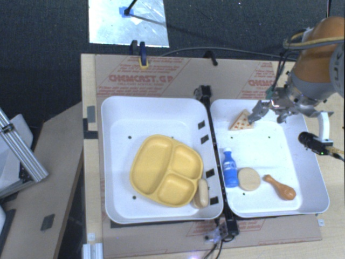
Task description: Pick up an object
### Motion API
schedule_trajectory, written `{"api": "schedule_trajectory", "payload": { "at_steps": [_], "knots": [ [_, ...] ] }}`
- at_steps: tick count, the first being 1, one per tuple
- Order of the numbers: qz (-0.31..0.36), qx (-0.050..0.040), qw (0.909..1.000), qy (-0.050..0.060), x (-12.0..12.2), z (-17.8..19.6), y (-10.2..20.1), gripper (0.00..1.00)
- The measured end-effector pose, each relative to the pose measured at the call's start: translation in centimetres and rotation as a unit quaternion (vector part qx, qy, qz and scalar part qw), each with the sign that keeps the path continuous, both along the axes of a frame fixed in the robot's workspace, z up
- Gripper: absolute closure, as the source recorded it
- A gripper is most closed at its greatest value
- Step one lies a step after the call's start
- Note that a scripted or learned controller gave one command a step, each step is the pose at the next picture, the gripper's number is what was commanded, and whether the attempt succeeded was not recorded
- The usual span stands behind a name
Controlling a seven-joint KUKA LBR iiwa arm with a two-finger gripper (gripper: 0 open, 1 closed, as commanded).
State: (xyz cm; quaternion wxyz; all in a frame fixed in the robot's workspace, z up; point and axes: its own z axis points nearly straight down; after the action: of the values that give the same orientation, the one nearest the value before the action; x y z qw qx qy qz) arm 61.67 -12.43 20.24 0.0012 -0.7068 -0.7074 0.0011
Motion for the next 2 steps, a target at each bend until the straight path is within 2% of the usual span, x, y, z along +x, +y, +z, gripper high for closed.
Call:
{"api": "schedule_trajectory", "payload": {
  "at_steps": [1, 2],
  "knots": [
    [0.001, 0.0004, 1.0, 0.0, -0.1, -5.5, 1.0, 0.0],
    [0.002, 0.0003, 1.0, -0.001, 0.9, -10.8, 1.3, 0.0]
  ]
}}
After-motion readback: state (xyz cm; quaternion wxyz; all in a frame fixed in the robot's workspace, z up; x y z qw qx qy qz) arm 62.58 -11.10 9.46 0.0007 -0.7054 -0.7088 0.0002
